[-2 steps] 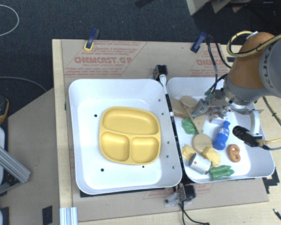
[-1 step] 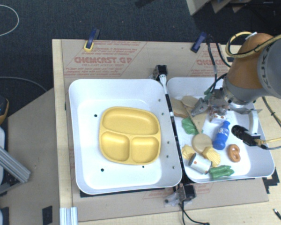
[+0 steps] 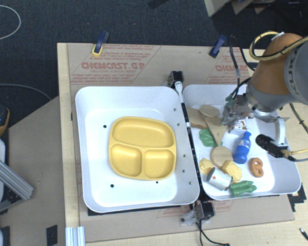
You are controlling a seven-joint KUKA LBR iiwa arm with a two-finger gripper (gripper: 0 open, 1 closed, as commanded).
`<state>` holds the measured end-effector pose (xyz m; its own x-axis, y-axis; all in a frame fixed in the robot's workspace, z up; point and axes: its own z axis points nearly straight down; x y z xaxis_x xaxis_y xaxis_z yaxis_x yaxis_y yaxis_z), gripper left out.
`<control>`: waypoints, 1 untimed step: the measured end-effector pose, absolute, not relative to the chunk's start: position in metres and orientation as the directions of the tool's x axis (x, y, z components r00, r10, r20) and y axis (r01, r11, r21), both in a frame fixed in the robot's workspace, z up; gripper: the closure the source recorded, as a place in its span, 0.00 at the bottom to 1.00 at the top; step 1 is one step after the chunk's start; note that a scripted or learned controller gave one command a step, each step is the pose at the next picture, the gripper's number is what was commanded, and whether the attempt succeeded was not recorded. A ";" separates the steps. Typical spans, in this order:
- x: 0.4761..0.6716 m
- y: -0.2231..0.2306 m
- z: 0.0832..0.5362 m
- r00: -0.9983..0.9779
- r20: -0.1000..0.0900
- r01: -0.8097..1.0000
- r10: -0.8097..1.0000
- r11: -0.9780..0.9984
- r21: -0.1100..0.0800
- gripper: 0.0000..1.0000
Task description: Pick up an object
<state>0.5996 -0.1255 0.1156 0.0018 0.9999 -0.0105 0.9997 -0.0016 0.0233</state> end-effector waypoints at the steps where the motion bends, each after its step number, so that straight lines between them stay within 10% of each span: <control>1: 0.604 -0.116 0.173 -0.002 -0.001 1.000 1.000 0.002 0.006 1.00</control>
